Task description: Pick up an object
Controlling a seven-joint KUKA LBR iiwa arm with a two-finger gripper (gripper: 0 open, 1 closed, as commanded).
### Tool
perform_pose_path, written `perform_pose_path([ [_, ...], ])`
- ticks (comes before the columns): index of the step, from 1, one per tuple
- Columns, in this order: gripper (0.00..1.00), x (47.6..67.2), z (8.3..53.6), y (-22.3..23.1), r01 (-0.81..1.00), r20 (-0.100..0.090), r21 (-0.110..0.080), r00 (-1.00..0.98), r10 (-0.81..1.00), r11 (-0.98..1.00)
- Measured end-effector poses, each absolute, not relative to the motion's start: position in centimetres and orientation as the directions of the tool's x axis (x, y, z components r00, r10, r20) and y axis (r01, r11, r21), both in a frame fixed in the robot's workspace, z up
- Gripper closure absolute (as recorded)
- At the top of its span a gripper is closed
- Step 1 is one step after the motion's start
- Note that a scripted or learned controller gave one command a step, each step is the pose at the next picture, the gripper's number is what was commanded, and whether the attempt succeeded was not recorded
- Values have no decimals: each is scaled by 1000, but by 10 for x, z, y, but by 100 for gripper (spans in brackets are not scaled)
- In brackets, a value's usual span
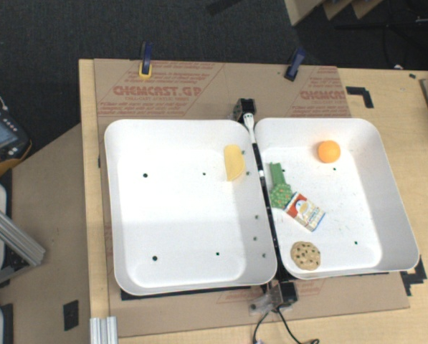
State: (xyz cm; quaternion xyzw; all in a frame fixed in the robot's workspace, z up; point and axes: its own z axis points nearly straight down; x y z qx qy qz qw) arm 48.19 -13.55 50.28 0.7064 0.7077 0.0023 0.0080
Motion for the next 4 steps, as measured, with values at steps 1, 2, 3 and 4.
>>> perform_pose_path([
  [1, 100, 483, 514, -136, 1000, -10, 19, -2, 1000, 2],
  [2, 100, 483, 524, -136, 1000, -13, 23, -2, 1000, 2],
  [3, 100, 484, 535, -136, 1000, -15, 27, -2, 1000, 3],
  [4, 100, 485, 546, -137, 999, -18, 32, -3, 1000, 3],
])
